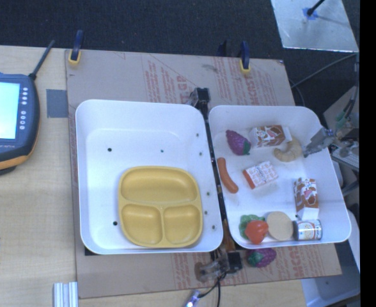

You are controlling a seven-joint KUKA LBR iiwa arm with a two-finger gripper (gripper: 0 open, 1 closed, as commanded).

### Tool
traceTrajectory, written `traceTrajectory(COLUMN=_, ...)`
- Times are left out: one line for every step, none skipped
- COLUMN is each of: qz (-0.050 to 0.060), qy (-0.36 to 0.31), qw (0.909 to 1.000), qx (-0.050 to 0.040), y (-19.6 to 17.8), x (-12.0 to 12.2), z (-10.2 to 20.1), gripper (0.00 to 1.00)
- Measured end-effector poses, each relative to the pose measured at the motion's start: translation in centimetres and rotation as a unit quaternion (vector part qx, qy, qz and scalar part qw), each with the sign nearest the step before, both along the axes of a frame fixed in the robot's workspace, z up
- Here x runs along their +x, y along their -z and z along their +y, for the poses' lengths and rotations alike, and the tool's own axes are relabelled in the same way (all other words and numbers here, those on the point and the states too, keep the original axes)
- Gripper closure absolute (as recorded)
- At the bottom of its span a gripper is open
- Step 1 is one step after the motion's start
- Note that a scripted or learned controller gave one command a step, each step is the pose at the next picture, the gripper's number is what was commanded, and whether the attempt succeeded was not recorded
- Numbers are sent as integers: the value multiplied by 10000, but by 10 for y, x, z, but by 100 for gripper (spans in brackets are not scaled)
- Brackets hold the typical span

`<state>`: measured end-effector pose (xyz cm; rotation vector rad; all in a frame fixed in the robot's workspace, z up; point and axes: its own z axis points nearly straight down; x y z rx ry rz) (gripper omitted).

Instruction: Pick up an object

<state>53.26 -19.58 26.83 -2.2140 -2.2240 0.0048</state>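
Since the gripper (317, 141) sits at the right bin's (341, 200) right edge, near the beige lump (288, 150), can't tell its grip, probably lining up.

Yellow tray (160, 206), white bins (98, 123), purple eggplant (238, 142), red tomato (256, 231)

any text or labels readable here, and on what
None reads clearly.
Red print on the brown cardboard sheet: too blurred.
Red-and-white snack packets: labels too small.
Small can: label blurred.
Grey-and-orange handheld screen pendant: button marks unreadable.
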Motion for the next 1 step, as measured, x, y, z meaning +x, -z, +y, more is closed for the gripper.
traceTrajectory(qz=14, qy=-8, qw=10000, qx=-1, y=114, x=65, z=33, gripper=0)
